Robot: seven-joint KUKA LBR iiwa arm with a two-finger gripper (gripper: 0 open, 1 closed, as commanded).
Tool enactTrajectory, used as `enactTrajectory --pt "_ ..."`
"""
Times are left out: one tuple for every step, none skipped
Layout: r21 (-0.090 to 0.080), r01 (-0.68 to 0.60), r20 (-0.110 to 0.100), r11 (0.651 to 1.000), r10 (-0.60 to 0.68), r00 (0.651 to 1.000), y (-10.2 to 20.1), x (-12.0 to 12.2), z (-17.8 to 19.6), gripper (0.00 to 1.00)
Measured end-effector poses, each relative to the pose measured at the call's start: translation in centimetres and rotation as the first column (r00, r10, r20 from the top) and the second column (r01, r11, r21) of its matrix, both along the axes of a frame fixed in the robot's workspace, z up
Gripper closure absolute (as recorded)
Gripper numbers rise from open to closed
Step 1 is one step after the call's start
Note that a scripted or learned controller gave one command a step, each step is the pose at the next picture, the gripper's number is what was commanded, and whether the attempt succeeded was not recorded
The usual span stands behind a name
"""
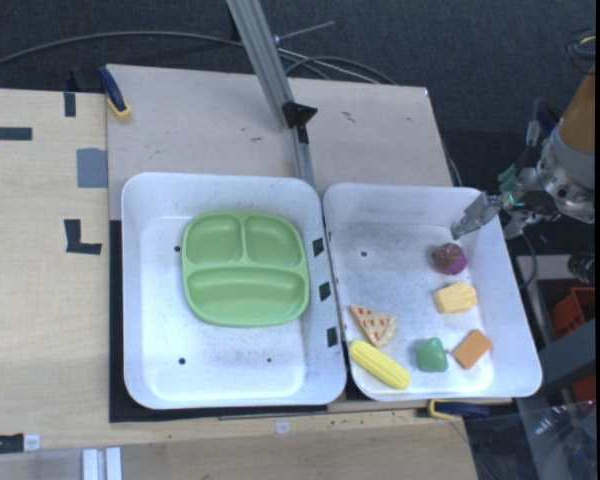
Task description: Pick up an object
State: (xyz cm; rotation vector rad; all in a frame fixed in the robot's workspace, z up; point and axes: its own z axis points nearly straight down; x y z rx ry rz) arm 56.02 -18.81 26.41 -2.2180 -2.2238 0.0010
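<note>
Tabletop (pixel 230 108) of pale board carries two shallow white bins side by side. Left bin (pixel 140 298) holds a green divided plate (pixel 246 268), lying flat in its upper middle. Right bin (pixel 380 218) holds all the small items, gathered toward its right and near edges. The arm's end effector (pixel 477 215) hangs over the right bin's far right corner, its grey fingers pointing down and left; whether they are apart or together cannot be told from this slant, and nothing shows between them.

A yellow corn cob (pixel 380 364) lies at a slant near the bin's near edge, just below a pizza slice (pixel 373 324). An orange block (pixel 471 348) sits by the near right corner, with a green pepper (pixel 431 355) just beside it on the left. A yellow piece (pixel 455 297) lies above those two. The dark purple round item (pixel 448 258) rests just below the end effector's tip, the nearest thing to it, apart from the fingers.
</note>
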Motion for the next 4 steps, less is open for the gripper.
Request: enactTrajectory --pt "0.0 0.0 0.0 1.0 0.0 1.0 0.0 0.0 0.0 0.0" --pt "0.0 0.002 -0.006 1.0 -0.002 1.0 -0.8 0.3 -5.8 0.0" --pt "0.001 0.0 -0.005 1.0 0.0 1.0 -0.2 0.0 -10.3 0.0" --pt "0.0 0.001 -0.006 1.0 -0.001 1.0 -0.9 0.5 -16.2 0.0"
